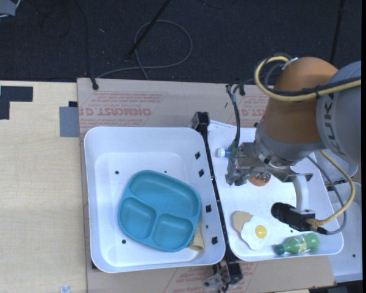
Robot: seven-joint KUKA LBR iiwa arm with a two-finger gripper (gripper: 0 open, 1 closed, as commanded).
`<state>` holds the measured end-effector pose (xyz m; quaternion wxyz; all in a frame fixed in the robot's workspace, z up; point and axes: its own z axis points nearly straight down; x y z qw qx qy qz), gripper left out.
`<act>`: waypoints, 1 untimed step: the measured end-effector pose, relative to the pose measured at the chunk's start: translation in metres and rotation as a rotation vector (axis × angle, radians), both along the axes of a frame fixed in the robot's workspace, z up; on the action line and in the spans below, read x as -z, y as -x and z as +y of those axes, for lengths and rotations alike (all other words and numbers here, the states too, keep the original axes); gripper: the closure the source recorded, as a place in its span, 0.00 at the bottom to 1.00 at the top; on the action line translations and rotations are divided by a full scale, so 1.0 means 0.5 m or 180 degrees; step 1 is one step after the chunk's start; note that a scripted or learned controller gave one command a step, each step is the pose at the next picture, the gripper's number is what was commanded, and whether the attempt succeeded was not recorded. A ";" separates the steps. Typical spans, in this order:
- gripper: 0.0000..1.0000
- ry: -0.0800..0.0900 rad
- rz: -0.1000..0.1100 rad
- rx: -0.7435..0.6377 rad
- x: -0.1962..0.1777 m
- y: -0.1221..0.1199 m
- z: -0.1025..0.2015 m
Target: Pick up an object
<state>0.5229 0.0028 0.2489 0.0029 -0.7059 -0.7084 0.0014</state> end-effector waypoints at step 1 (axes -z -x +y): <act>1.00 -0.0001 -0.0005 -0.0005 -0.008 0.014 0.107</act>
